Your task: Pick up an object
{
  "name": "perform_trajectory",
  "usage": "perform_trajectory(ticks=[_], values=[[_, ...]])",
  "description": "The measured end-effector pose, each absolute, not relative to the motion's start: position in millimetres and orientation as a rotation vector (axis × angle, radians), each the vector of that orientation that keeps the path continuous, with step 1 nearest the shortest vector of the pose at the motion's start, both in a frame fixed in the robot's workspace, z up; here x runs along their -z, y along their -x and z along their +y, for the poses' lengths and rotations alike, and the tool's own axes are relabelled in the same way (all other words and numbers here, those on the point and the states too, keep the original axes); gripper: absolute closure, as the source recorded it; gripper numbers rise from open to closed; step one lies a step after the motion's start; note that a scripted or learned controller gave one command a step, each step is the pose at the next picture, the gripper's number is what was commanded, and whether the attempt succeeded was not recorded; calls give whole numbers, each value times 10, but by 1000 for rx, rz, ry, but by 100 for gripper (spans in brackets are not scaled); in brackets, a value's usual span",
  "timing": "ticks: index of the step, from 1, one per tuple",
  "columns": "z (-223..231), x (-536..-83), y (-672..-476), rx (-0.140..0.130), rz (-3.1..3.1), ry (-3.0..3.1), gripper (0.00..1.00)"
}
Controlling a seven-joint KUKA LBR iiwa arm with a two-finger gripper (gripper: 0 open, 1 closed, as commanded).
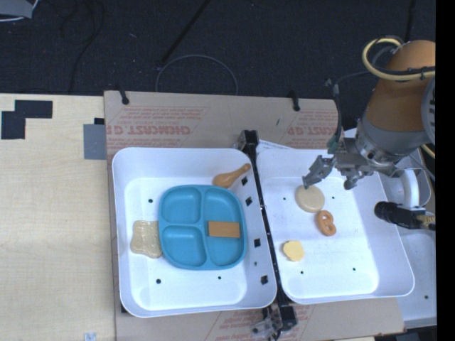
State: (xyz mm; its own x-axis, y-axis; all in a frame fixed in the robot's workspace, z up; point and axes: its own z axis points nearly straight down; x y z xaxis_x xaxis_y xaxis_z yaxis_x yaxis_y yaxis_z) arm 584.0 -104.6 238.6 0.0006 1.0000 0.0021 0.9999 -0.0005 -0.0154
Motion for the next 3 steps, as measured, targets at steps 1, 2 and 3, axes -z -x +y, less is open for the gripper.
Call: perform_trajectory(ticks=[1,2,3], values=[[-1048,-2453,-5863,-3,-2220,2218,0],[-986,-2003,-5868,-6,-2217,2217,0],[-955,-1359,-5850,-8,-2217,2216,0]])
